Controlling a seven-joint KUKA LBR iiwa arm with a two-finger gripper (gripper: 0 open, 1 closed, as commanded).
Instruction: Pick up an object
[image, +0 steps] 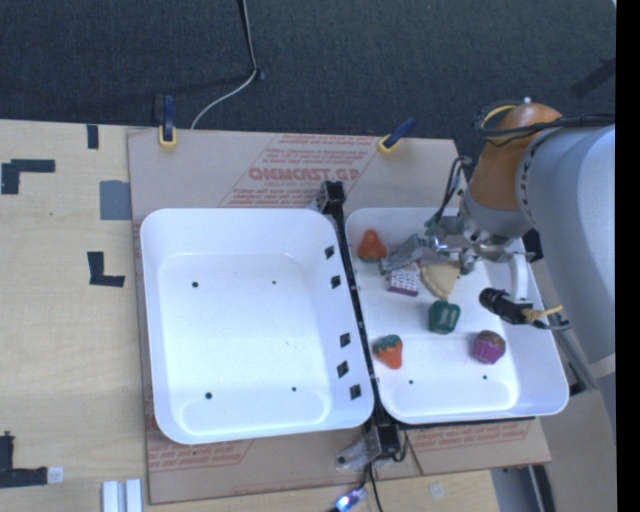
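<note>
Reaching in from the right, the gripper (405, 262) sits low in the right bin (535, 398), fingers spread apart just above a small purple-and-white block (404, 284). Near it lie an orange piece (371, 245) (toward the divider), a tan wedge (438, 279) and a green cup (444, 318).

Glossy white plastic bins (240, 420) on matt brown cardboard (290, 170) (printed red).
</note>
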